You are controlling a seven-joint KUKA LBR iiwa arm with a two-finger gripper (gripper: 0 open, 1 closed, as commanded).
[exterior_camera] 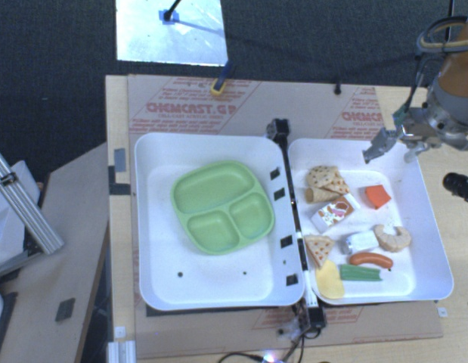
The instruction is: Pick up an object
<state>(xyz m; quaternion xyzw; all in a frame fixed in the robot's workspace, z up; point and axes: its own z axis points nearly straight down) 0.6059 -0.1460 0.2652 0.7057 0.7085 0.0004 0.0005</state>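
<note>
The right white bin [430,225] holds several toy foods. Among them are two waffle-like wedges [326,181], an orange block [378,196], a small printed carton [333,212], a bitten bun [392,237], a red sausage [370,260], a green strip [361,274], a yellow piece [330,282] and a toast triangle [318,248]. My gripper [394,147] hangs over the bin's far edge, up and right of the wedges. It is open, with nothing between its fingers [374,148].
The left white bin [158,263] holds a green divided plate [222,206]. A black divider with clips [288,203] runs between the bins. A shiny square sheet [172,20] lies beyond the bench at the back.
</note>
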